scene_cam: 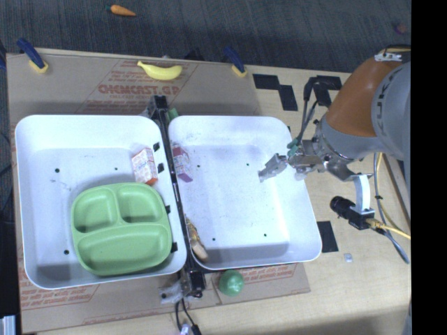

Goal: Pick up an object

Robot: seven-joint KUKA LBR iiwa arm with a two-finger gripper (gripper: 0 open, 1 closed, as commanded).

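Observation:
My gripper (pixel 271 167) hangs over the right part of the right bin (pixel 230 125), reaching in from the right, and nothing shows in it. A small red and white packet (pixel 181 161) lies against that bin's left wall. Near its front left corner rests a tan object (pixel 196 244). In the left bin (pixel 28 187) sit a green divided plate (pixel 122 225) and a small red and white carton (pixel 144 165) just behind it. All of these are well to the left of the gripper.
A green ball (pixel 231 282) lies on the cardboard in front of the bins. A yellow banana (pixel 160 69) lies behind them, between blue clamps (pixel 33 54). An orange carrot (pixel 123 10) is on the dark floor beyond.

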